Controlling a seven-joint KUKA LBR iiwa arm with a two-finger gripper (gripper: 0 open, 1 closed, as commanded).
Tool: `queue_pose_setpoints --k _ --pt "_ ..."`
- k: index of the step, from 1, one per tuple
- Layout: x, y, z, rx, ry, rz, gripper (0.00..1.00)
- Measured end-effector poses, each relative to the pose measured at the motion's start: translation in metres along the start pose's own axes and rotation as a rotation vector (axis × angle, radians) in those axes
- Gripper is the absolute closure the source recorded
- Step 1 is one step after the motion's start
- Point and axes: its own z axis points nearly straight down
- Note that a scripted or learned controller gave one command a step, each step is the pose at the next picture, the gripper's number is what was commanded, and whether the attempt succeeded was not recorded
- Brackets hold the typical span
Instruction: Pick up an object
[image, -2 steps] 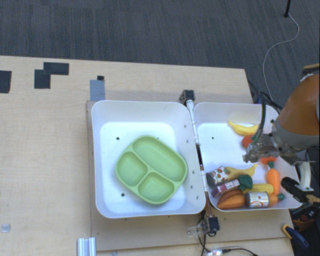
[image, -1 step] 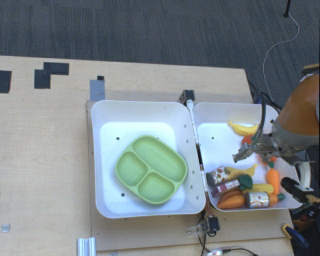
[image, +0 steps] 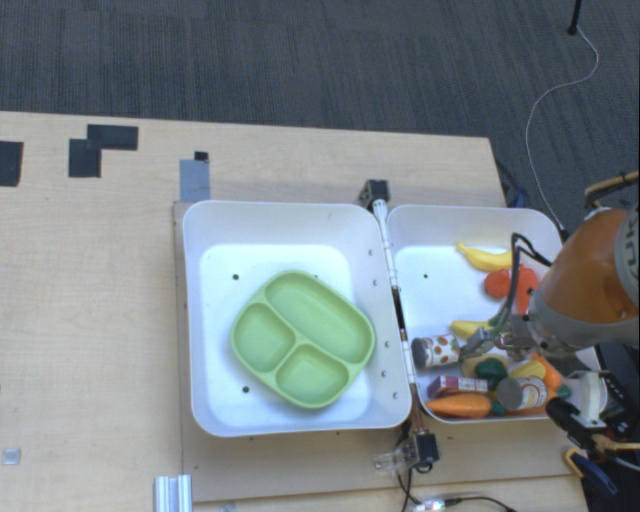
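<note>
Two white bins sit side by side on the bench. Along the right bin's (image: 440, 262) near edge lie a carrot (image: 461, 405) and, just behind it, a small pink-labelled box (image: 459, 384). Beside them toward the near right corner sit a grey-topped jar (image: 516, 393) and a green piece (image: 492, 368). A little farther in, a small can (image: 436, 351) lies on its side near the bin's left wall, with a yellow piece (image: 466, 327) just behind it. The gripper (image: 490, 340) hangs low over this cluster, just right of the can; whether its fingers are apart or together cannot be told. Toward the far right corner lie an orange item (image: 497, 283) and a banana (image: 485, 258). In the left bin (image: 215, 300), a green divided plate (image: 302, 338) lies tilted near the middle.
</note>
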Motion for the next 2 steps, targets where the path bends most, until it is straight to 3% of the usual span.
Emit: queue_pose_setpoints --k 1,2 --pt "0.000 0.003 -0.012 -0.007 -0.002 0.000 1.00" --pt "0.024 0.062 -0.032 0.004 0.000 -0.003 1.00"
